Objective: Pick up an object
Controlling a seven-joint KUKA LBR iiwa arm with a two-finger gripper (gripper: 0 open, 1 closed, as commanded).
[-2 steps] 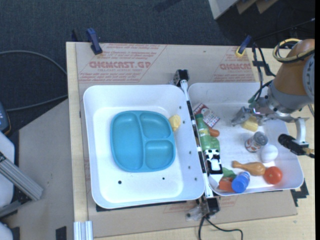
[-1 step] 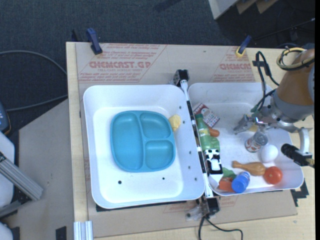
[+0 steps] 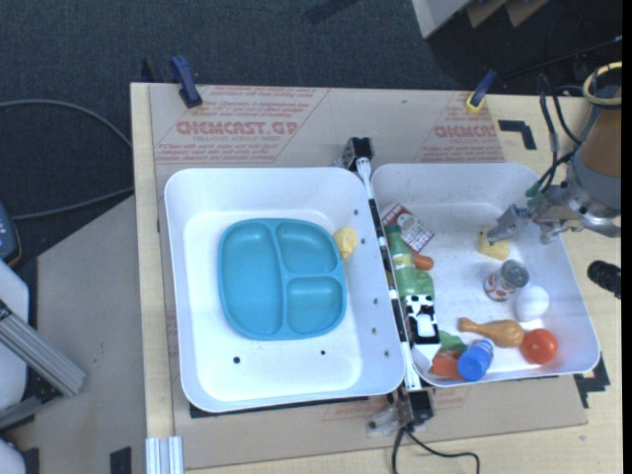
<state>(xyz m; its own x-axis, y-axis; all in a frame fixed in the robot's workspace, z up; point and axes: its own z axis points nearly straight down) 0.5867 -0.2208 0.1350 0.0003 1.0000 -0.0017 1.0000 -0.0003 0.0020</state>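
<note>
Blurring end effector [image 3: 515,221] over yellow piece [image 3: 493,246]

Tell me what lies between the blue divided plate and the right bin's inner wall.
In the camera view, a small yellow object sits beside the blue divided plate, on the white floor of the left bin.

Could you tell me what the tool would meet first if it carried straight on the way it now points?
Most likely the small yellow object just below and left of the tool, then the right bin floor. Height above it is hard to judge from one slanted view.
</note>
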